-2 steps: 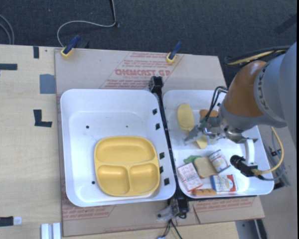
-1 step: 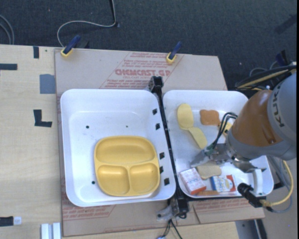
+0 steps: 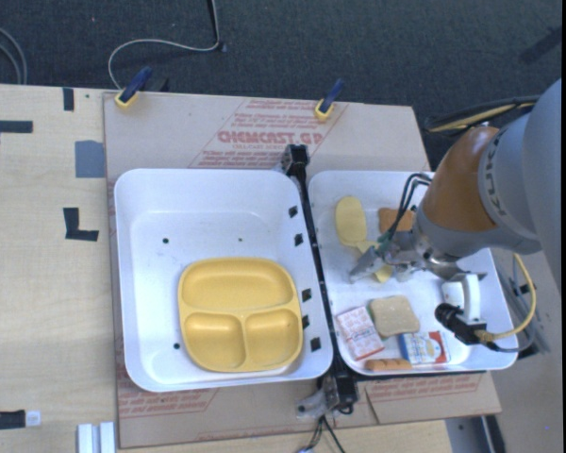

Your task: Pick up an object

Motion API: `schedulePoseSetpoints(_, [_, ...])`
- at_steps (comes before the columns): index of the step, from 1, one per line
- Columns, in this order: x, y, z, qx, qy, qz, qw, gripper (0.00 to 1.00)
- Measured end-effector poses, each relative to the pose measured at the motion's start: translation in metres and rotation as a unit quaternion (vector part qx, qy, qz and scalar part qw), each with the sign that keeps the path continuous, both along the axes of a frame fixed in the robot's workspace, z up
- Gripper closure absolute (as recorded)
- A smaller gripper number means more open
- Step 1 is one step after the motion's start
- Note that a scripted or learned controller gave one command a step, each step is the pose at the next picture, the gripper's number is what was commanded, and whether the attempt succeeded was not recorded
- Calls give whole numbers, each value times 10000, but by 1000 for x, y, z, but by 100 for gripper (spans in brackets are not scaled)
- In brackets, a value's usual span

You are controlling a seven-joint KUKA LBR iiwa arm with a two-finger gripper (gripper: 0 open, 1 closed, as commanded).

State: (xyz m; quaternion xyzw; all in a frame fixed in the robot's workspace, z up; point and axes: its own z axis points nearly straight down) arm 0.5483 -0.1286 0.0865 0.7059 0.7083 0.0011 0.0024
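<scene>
My gripper [image 3: 375, 262] is down in the right bin [image 3: 472, 192], near its middle, with the grey arm and its orange band coming in from the right. Its tip lies just below a yellow oblong piece [image 3: 351, 221] and touches or overlaps a small pale yellow bit [image 3: 385, 275]. An orange piece [image 3: 391, 220] peeks out behind the wrist. A tan bread slice [image 3: 394, 315] lies in front of the gripper, apart from it. Beside the slice are a red-and-white packet [image 3: 356, 329], a blue-and-white packet [image 3: 423, 348] and an orange stick [image 3: 391, 365].
The left bin [image 3: 151, 206] holds a yellow divided plate [image 3: 241, 311] towards its front. A black divider strip [image 3: 307, 243] runs between the bins. Two clamps [image 3: 328, 102] pin the cardboard base at the back. A cable loops at the arm's right side [image 3: 509, 333].
</scene>
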Motion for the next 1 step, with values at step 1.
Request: schedulePoseSetpoints(1, [75,24,-1,5,-6,11,10000,0])
